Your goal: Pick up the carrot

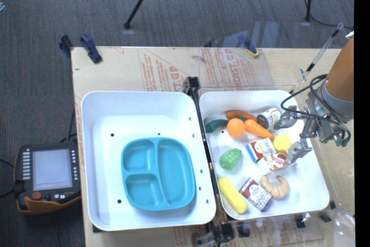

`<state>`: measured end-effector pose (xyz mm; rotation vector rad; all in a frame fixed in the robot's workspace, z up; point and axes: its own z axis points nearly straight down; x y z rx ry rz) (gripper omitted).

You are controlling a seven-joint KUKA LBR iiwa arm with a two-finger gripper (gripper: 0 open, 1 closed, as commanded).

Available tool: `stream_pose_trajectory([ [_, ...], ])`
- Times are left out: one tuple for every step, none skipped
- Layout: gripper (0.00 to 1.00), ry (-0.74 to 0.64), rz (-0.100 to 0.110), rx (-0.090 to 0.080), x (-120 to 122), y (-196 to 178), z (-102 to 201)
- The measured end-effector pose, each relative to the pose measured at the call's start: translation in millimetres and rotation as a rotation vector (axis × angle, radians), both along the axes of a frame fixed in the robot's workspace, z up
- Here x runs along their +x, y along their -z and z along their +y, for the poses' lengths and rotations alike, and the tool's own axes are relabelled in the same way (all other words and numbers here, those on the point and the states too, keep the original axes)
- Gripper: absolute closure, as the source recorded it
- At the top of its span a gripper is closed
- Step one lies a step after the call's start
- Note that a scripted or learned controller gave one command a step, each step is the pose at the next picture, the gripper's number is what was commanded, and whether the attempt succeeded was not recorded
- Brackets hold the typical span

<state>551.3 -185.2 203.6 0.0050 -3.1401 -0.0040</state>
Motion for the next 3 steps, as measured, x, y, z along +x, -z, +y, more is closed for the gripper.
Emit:
stream_pose_trajectory([
  [0.0,0.131,-0.021,-0.006,37,86,3],
  [0.0,0.564,-0.006,-0.005,60,109,40],
  [0.0,0.637,0.012,-0.014,82,115,74],
])
